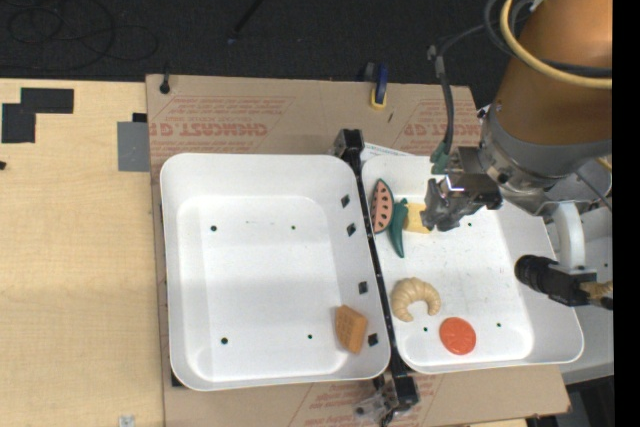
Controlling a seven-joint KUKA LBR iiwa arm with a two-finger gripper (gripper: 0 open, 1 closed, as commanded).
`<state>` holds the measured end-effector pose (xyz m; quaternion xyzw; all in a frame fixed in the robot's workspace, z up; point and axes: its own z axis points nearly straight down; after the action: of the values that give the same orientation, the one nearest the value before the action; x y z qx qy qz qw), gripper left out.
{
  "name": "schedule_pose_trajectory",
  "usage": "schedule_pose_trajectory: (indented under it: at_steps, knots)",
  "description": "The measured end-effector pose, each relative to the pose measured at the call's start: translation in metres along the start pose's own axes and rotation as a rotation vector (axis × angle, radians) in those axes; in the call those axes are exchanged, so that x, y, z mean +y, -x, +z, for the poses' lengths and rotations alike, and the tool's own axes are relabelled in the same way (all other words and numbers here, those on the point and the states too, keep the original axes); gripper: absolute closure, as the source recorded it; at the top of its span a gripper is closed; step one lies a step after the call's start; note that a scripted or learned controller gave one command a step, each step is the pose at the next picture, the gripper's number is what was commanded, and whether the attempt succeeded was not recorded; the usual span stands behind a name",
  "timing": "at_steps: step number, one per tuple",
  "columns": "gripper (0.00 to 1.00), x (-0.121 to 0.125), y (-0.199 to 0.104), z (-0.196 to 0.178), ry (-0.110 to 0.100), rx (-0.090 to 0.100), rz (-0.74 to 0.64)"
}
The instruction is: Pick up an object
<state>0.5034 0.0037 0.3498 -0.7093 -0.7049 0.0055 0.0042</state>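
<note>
The right bin (pixel 520 340) holds a watermelon slice (pixel 382 205) against its left wall, a green pepper-like piece (pixel 398 227) beside it, a yellow piece (pixel 418 219), a beige croissant (pixel 414 297) and a round red-orange piece (pixel 458 336). My gripper (pixel 440 213) hangs low over the yellow piece, at the right end of the green one, and partly hides the yellow piece. An orange-brown wedge (pixel 350 328) lies in the left bin (pixel 200 185) near its lower right corner.
The two bins meet at a black-clipped divider (pixel 362 245). The arm's orange band and grey wrist (pixel 550 115) loom over the right bin's upper right. Brown cardboard (pixel 250 120) lies beneath the bins.
</note>
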Motion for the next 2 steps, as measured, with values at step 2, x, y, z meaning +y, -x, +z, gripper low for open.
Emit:
schedule_pose_trajectory:
  at_steps: [2]
  knots:
    - [1.00, -0.028, 0.006, 0.052, 0.007, 0.003, -0.009]
